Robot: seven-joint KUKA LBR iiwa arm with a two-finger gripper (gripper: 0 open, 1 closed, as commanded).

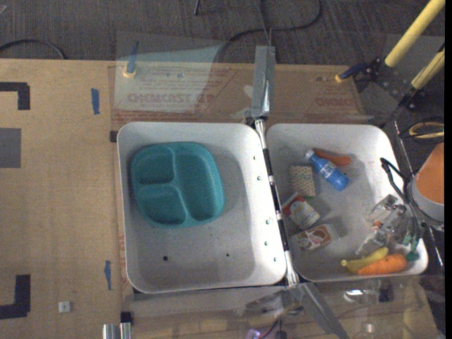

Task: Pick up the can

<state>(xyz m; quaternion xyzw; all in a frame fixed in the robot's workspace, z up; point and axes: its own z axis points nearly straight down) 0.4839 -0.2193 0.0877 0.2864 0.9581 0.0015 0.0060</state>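
Observation:
The can (pixel 304 212) lies on its side in the right bin (pixel 367 136), close to the bin's left wall; it has a grey body with a red and white label. My gripper (pixel 387 226) hangs low over the right side of the same bin, well to the right of the can and apart from it. It sits just above a yellow banana (pixel 361 262) and an orange carrot (pixel 387 263) at the bin's front edge. Nothing shows between the gripper and the can.
Around the can lie a small printed carton (pixel 316 236), a tan woven block (pixel 302 179), a blue bottle (pixel 329 170) and an orange item (pixel 333 158). The left bin (pixel 205 260) holds a teal divided plate (pixel 176 182). A metal divider (pixel 272 210) separates the bins.

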